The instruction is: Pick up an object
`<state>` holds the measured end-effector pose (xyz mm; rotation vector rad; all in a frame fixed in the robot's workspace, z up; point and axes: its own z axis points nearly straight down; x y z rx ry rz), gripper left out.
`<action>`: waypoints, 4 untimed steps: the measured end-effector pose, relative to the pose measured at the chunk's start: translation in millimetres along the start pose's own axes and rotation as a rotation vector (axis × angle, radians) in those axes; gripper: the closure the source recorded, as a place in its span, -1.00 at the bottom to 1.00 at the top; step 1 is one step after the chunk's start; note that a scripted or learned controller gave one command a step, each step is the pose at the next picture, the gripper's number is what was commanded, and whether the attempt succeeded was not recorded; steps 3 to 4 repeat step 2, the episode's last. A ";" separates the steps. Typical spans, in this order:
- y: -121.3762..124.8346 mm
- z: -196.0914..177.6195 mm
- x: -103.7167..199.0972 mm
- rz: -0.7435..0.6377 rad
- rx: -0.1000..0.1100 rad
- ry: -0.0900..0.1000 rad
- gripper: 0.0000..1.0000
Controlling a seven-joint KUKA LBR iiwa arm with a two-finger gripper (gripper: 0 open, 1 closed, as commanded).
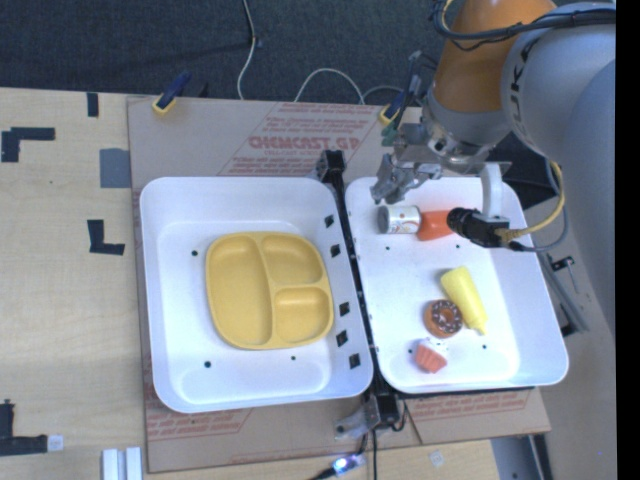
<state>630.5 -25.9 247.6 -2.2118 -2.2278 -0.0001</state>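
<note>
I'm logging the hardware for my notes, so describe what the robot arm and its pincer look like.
The arm is thick, rounded and pale grey, with a glossy orange band above the wrist. Below that sits a grey metal pincer assembly with small dark fittings. Thin dark cables loop around the orange section, and a yellowish cable runs along the arm's lower side toward a black connector.

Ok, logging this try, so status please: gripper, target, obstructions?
Gripper low at right bin's far-left corner. White-and-orange cylinder lies just beneath, not visibly held. Yellow piece, donut apart, nearer front.
</note>
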 end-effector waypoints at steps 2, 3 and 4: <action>-14.6 30.0 103.4 0.000 0.003 -0.001 1.00; -14.6 30.0 103.4 0.000 0.003 -0.001 1.00; -14.6 30.0 103.4 0.000 0.003 -0.001 1.00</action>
